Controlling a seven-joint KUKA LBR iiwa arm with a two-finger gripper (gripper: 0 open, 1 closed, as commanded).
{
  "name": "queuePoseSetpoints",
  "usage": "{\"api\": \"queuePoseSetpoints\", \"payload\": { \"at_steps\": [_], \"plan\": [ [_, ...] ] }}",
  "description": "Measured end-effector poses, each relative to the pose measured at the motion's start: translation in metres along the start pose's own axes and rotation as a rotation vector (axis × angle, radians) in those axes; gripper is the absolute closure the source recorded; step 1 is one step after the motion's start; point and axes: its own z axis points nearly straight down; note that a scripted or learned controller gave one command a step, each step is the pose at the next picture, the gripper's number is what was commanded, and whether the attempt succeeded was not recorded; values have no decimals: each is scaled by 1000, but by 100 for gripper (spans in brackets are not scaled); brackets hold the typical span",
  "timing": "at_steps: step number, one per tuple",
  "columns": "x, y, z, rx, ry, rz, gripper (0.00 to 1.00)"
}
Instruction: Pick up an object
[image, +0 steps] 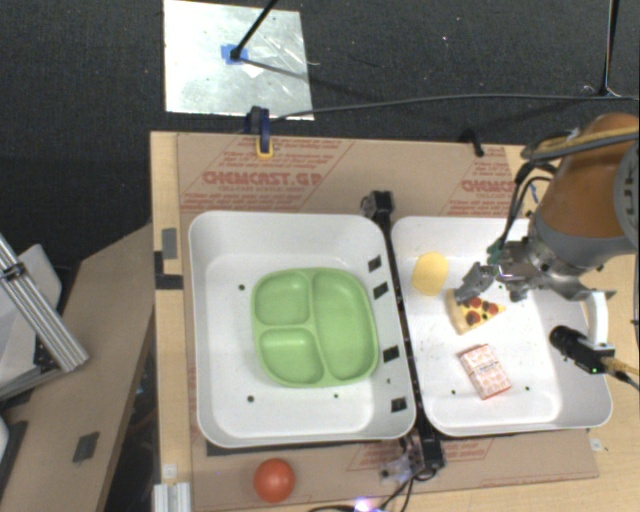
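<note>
Pizza slice (474, 313) sits in the right bin (580, 405); gripper (472, 288) is right over it; can't tell if it's gripping.

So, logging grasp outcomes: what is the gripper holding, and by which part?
Cannot be told: the gripper sits over the pizza-slice toy's upper edge, its hold unclear.

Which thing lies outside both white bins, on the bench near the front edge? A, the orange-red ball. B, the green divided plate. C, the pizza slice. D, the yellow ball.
A: the orange-red ball sits on the bench in front of the left bin, beyond its rim.
</note>
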Motion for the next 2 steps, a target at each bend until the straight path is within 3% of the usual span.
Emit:
{"api": "queuePoseSetpoints", "payload": {
  "at_steps": [1,2],
  "plan": [
    [0,3,-6,-13,-2,-2,0],
    [5,5,53,-9,-1,-1,0]
  ]
}}
